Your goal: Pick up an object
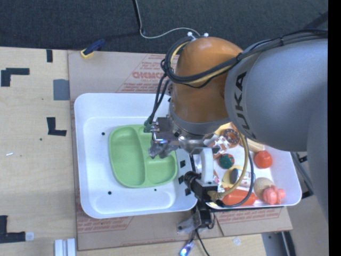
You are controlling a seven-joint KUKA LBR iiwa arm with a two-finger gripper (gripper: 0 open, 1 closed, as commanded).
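The grey arm [277,89] is reaching in from the right and is covering the far part of both bins. The gripper [159,143] is hanging low over the left bin [90,116], right above the middle ridge of the green divided plate [125,159]. Whether it is apart, together or clamped on anything cannot be told, since the wrist is hiding its working end. The plate is lying flat in the left bin and is judged the likeliest object for the pick. Other candidates are sitting in the right bin [294,170]: an orange ball [262,159], a tan ball [262,184], a pink piece [273,196] and a dark green ball [227,161], all crowded together. Risks are as follows: the plate is lying wide and shallow, so a closure on the ridge is likely to be slipping off. A descent straight onto it is risking pressing it into the bin floor rather than gripping it. The balls in the right bin are liable to roll if nudged. As to writing, the letters "UKA" are showing sideways on the arm. Red print is running across the cardboard sheet [106,71] beyond the bins, too blurred to read with confidence.
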